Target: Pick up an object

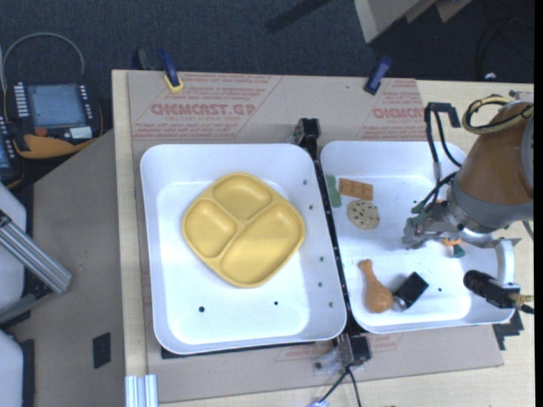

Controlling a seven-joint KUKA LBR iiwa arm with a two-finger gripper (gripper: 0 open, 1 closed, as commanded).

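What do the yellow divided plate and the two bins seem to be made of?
The yellow divided plate looks like moulded plastic with a smooth, slightly matte finish: uniform colour, rounded compartment ridges, soft highlights. The left bin and the right bin seem to be thin white plastic, smooth with rounded, raised rims; the exact material cannot be confirmed.

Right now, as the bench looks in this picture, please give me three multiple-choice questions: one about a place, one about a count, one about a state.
1. Where does the yellow plate lie?
A. left bin
B. right bin
C. on the bench outside the bins

2. How many compartments does the plate have?
A. two
B. three
C. five

3. How does the drumstick rest?
A. held up by the gripper
B. lying on the right bin floor
C. on the plate

Answers: 1 A, it sits in the left bin. 2 B, three hollows show. 3 B, it lies flat beside a black block.
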